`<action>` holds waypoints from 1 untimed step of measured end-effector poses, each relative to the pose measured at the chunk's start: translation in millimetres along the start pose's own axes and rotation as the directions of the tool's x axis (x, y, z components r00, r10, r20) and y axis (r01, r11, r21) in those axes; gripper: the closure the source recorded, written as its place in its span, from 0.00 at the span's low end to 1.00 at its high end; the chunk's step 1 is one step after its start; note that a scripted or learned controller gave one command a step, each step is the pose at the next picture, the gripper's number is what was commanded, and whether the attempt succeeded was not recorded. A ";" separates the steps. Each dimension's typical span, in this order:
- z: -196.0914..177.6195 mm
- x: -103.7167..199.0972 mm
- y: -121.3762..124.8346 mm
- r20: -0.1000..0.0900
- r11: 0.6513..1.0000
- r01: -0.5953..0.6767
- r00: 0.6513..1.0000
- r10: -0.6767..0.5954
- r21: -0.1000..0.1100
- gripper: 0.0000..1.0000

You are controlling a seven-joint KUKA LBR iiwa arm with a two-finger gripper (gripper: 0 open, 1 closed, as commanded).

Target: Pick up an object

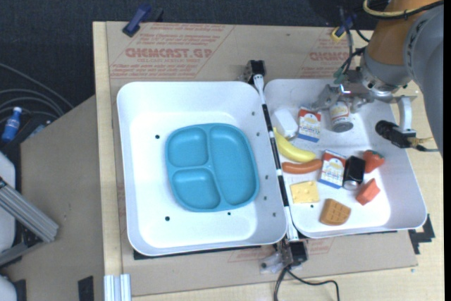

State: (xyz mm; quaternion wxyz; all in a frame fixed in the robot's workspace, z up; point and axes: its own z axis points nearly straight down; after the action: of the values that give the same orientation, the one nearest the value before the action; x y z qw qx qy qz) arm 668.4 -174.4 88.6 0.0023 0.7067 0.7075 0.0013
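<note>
Below my gripper (341, 103), touching it, sits a small can (341, 117) in the right bin (409, 173). Milk carton (309, 124) just left. Grip state: cannot tell. Can's nearest, straight down.

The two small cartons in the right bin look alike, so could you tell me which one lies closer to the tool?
The upper carton, beside the banana's top end, lies closer to the tool. The other carton sits lower, next to the sausage.
</note>
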 end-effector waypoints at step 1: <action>-11.5 0.5 1.5 0.001 1.000 0.002 1.000 -0.002 -0.004 1.00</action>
State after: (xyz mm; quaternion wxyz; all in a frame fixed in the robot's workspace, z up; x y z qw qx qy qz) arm 669.8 -173.9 100.1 0.0041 0.7061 0.7081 0.0022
